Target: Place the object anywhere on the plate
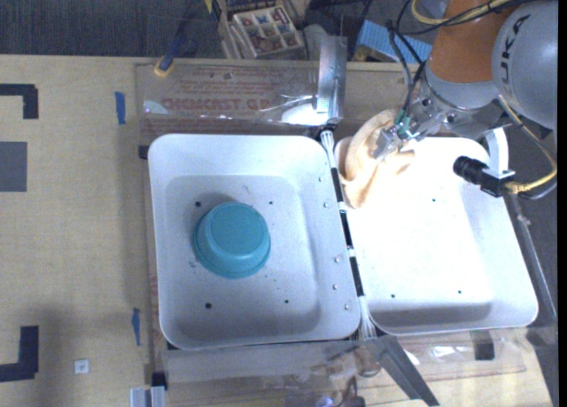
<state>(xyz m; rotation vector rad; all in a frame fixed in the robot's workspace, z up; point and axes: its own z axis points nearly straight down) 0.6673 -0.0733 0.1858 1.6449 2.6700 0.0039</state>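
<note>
A round teal plate (232, 238) sits in the middle of the left bin (177, 166). A soft cream-tan object (359, 166) is at the far left corner of the right bin (461, 290), overlapping the divider between the bins. My gripper (391, 140) reaches in from the upper right, with the orange band of the arm above it. It is shut on the upper part of the tan object, which droops down and to the left from the fingers. The plate lies well to the left of the gripper and nearer the front.
The right bin's floor is washed out by glare. A black cable fitting (478, 175) sticks out over its far right side. A clear plastic sheet (239, 104) lies behind the left bin. Boxes and clutter stand beyond the bench's far edge.
</note>
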